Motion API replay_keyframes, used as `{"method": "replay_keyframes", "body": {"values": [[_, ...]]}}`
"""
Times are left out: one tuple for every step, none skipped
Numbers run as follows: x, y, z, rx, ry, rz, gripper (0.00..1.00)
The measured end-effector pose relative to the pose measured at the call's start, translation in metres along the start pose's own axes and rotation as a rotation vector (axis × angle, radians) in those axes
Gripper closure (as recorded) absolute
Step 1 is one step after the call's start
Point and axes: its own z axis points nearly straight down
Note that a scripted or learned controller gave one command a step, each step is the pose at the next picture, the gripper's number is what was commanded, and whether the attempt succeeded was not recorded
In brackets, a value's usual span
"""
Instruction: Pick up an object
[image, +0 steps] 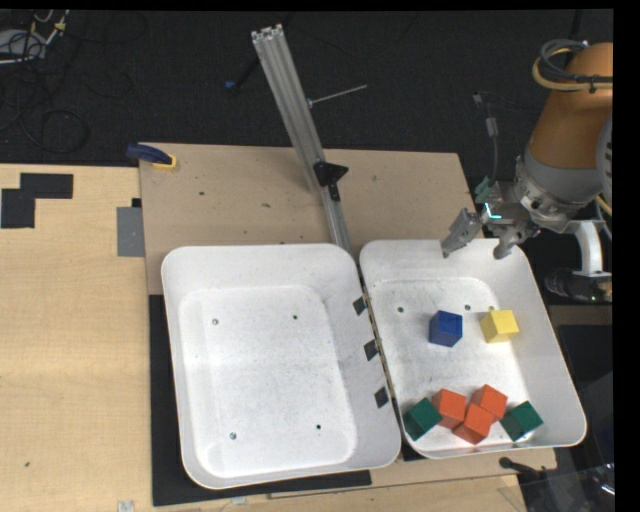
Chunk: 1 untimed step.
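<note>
Blocks lie in the right bin (560, 350): a blue cube (446, 328) and a yellow cube (499, 324) sit near each other at mid-bin, and a cluster of green block (422, 416), orange blocks (471, 409) and a second green block (521, 420) crowds the bin's lower edge, toward the lower right of the frame. The gripper (483, 240) hangs above the bin's upper rim, at the right of the frame, well apart from every block, its two fingers spread with nothing between them. The left bin (190, 300) fills the centre-left. By my reading the pick has not begun: the arm must choose a block, descend over it, close and lift.
</note>
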Motion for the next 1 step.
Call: {"method": "replay_keyframes", "body": {"values": [[0.0001,0.0008,-0.0026,-0.004,-0.001,-0.002,0.00]]}}
